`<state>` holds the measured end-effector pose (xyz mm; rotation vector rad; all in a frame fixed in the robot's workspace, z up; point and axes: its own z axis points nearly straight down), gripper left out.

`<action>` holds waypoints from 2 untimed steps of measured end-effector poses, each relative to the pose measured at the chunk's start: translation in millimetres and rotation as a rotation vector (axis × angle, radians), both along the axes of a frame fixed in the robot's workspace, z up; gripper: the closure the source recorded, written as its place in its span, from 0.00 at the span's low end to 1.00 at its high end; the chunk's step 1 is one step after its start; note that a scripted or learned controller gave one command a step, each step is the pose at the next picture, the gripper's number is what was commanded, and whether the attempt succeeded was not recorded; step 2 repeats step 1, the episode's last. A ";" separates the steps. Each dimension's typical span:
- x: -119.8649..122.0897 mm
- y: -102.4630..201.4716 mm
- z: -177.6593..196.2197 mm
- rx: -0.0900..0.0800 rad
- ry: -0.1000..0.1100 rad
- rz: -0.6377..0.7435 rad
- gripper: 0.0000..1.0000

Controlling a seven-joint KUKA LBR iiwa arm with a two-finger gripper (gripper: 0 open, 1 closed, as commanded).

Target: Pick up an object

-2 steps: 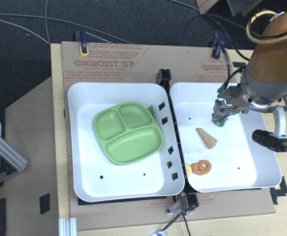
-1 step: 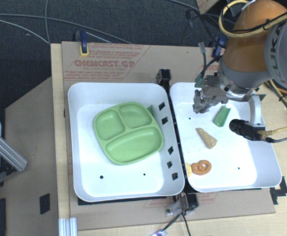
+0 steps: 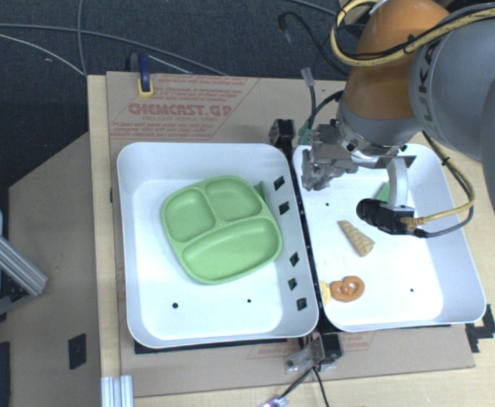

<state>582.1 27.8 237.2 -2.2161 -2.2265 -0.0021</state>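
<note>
You have nothing lifted yet: the pincer point(image 3: 322, 170) hangs at the right bin's point(image 3: 451, 299) far-left corner, its grip unreadable, cone point(image 3: 357, 236) and pretzel point(image 3: 347, 289) untouched.

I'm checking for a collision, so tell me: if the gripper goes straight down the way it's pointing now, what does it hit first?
Most likely the bare floor of the right bin, near its upper left corner. The gripper hangs there, close to the divider. The cone-shaped piece and the pretzel lie farther toward the front, though depth is hard to judge.
</note>
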 end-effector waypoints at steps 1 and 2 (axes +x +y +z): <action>23.2 41.3 3.4 0.001 -0.002 0.000 1.00; 23.2 41.3 3.4 0.001 -0.002 0.000 1.00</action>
